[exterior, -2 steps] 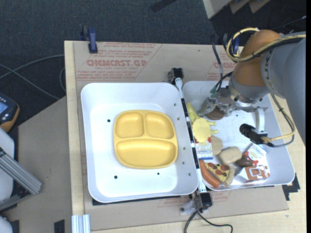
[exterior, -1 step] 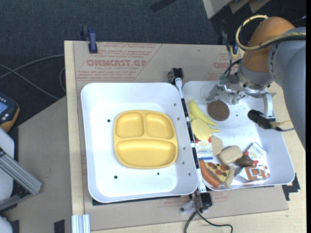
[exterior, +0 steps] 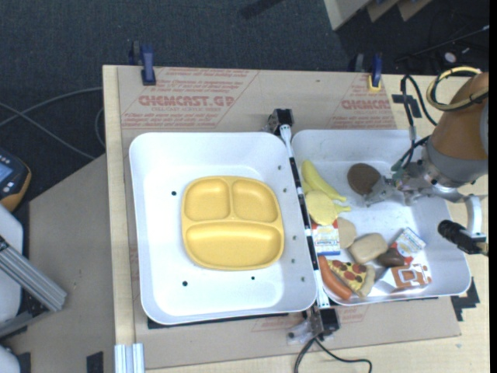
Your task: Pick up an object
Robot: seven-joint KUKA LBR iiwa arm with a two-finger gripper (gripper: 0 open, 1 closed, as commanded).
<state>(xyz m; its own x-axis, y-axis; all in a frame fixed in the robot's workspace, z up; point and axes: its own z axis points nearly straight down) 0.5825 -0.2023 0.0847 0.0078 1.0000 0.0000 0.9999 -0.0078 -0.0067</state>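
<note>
The right bin (exterior: pixel 435 150) holds several toy foods. A brown round piece (exterior: pixel 361 178) lies near its middle back. My gripper (exterior: pixel 390 186) reaches in from the right, low over the bin, with its tip just right of the brown piece. A yellow banana (exterior: pixel 318 179) and a yellow round piece (exterior: pixel 320 206) lie along the bin's left wall. A tan bread roll (exterior: pixel 366 247), a pizza slice (exterior: pixel 351 274) and a red sausage (exterior: pixel 332 280) sit toward the front.
The left bin (exterior: pixel 155 208) carries a yellow divided plate (exterior: pixel 231 222). A small label card (exterior: pixel 327 239), a foil wrapper (exterior: pixel 409 239) and an orange-and-white packet (exterior: pixel 409 275) lie in the right bin's front half. Blue clamps (exterior: pixel 145 59) grip the board's back edge.
</note>
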